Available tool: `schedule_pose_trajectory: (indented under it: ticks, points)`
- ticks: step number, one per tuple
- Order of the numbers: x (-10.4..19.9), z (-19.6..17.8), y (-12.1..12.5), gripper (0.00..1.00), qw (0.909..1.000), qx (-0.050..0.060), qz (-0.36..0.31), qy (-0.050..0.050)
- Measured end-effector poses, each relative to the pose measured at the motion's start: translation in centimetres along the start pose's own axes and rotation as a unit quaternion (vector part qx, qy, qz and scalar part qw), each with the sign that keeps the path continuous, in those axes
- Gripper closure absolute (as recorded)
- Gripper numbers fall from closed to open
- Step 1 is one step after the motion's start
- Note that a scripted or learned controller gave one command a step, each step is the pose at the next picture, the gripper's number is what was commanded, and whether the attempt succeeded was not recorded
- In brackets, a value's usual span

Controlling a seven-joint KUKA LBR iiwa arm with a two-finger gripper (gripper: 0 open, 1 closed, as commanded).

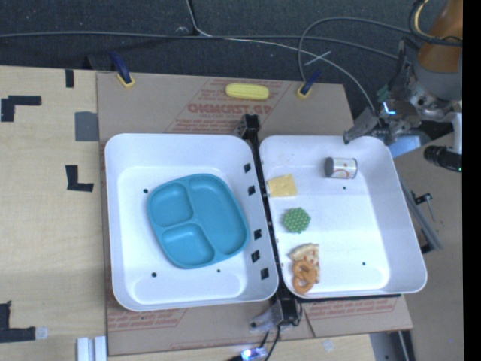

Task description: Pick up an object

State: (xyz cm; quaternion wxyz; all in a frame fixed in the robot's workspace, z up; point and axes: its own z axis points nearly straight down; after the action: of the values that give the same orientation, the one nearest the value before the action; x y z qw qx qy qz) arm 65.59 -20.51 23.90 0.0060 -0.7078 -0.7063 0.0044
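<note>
Arm (440,28) hung at upper right of frame, claw (368,130) above right bin's (398,224) top rim, grip state unclear, small can (340,168) lay just below

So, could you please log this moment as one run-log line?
claw: above right bin's far rim | holding: nothing seen | right bin: can, cheese, green ball, pretzels | left bin: blue tray

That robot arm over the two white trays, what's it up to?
It is meant to pick something up, but has hold of nothing yet. The arm hangs over the top right corner of the right tray. In that tray lie a small can, a yellow square, a green ball and pretzels. The left tray holds a blue plate.
</note>
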Motion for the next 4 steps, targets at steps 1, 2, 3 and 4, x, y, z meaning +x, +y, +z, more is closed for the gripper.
schedule_pose_trajectory:
  ticks: [1,2,3,4]
  points:
    - [0.1,-0.9,0.2,0.0,1.0,-0.007,-0.002,-0.001]
    - [0.3,3.4,0.1,0.0,1.0,-0.005,-0.002,-0.002]
    - [0.6,8.9,-0.9,0.0,1.0,-0.004,-0.002,-0.001]
    - [0.9,15.1,-1.4,0.0,1.0,-0.004,-0.002,-0.002]
